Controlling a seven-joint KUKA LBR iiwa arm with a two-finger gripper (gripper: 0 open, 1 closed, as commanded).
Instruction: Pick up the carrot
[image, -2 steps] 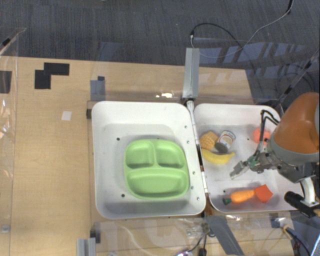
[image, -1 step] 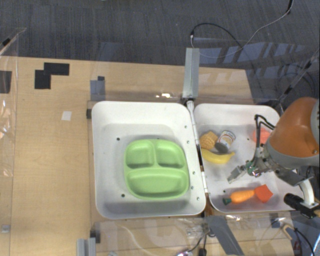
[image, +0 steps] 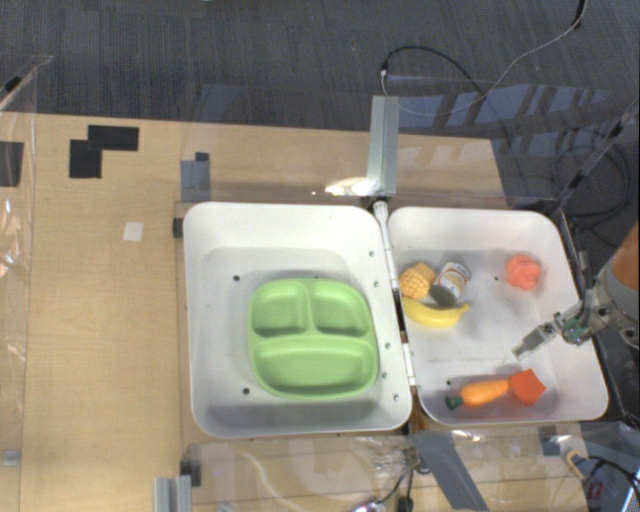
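The carrot (image: 481, 392), orange with a green tip pointing left, lies near the front wall of the right bin (image: 565, 240). My gripper (image: 540, 340) hangs at the right side of that bin, above and to the right of the carrot and apart from it. It reaches in from the arm at the frame's right edge. Nothing shows in its grasp.
A red-orange block (image: 528, 386) touches the carrot's right end. A banana (image: 436, 314), corn (image: 417, 278) and a small can (image: 453, 281) cluster at the bin's left; a red fruit (image: 523, 271) lies at the back right. The left bin (image: 200, 300) holds a green divided plate (image: 312, 334).
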